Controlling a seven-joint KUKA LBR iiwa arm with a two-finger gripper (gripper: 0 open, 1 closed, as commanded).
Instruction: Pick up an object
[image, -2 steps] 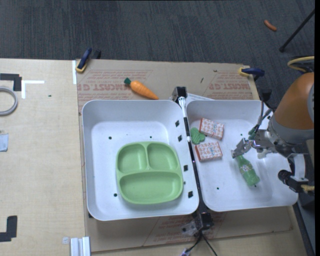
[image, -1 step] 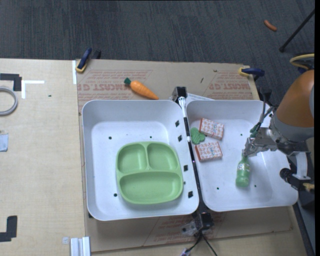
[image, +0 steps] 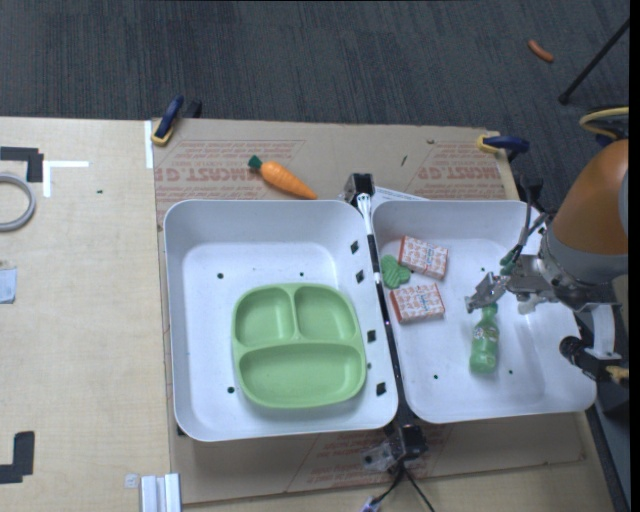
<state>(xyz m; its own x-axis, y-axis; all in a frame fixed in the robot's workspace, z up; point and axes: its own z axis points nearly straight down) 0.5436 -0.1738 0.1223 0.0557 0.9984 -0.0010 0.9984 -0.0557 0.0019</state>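
1. Over the right bin (image: 560, 395), the tool (image: 487, 296) hangs just above the bottle (image: 485, 344); its spread cannot be told.
2. Step in hand: approach.
3. Next move likely calls for descent and closure on the bottle.

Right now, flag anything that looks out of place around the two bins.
A toy carrot lies on the cardboard behind the left bin, outside both bins. In the right bin, a green bottle lies on its side.
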